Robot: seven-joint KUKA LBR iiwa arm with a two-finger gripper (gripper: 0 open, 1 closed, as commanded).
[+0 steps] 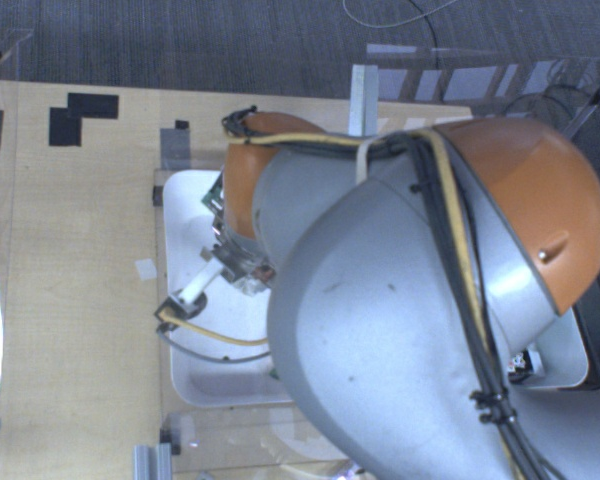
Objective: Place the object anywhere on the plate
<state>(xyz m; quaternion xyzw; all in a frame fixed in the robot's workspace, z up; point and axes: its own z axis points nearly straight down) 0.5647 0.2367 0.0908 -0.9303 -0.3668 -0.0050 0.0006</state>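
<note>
Grey arm [400, 328] bulks nearest your lens, filling 3 to 6 o'clock, orange band [535, 203] at 2 o'clock. Wrist reaches toward 9 o'clock over left white bin [185, 268]. Gripper [230, 263] sits low in bin — you cannot tell its state, wrist hides it. Yellow cable [215, 338] loops at 7 o'clock. Object and plate — you cannot locate them under arm.

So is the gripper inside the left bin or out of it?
Inside: the gripper sits over the left bin's white floor, within its rim. Its fingers' state cannot be told.
</note>
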